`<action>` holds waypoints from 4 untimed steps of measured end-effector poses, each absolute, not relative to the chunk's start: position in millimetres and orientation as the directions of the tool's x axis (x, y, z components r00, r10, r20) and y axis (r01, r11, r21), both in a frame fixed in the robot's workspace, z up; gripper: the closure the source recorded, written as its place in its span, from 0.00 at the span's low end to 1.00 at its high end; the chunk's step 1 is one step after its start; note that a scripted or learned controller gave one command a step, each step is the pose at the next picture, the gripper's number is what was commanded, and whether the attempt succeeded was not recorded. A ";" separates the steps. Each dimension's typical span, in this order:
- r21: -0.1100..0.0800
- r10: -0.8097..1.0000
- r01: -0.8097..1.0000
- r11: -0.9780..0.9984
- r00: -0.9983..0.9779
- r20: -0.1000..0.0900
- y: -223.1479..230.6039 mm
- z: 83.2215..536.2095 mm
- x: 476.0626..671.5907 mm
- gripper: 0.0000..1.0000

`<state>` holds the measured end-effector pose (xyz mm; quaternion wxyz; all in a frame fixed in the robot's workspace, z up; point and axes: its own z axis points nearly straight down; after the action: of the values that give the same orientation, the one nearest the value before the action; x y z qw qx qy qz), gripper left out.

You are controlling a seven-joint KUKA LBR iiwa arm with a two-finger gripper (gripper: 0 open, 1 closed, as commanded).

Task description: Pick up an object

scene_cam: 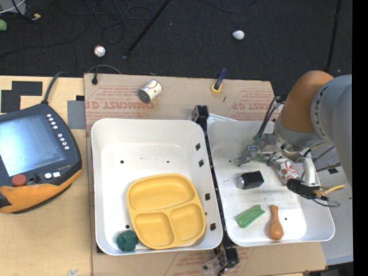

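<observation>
Seemingly nothing was lifted yet: the gripper [253, 152] hung low in the right bin [322, 233], just above the black block [250, 180], which lay on the floor near a green piece [249, 217] and an orange peg [275, 222]. Whether it held anything could not be told, since the arm [313, 111] hid much of the wrist.

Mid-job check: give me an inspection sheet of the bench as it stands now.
Surface: two white bins on cardboard.
Job's things: right bin holds black block, green piece, orange wooden peg; left bin holds yellow divided tray, dark green lump.
Clutter: small can behind bins.
Grippers: gripper low in right bin, above black block; holding nothing seen.
Cables: black cables on floor.
Surroundings: teach pendant at left.
</observation>
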<state>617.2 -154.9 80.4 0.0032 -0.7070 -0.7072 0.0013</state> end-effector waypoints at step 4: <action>0.005 1.000 1.000 0.007 -0.007 0.004 -4.1 291.4 546.1 1.00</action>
<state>546.1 -4.1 291.4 -0.0003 -0.7046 -0.7096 -0.0031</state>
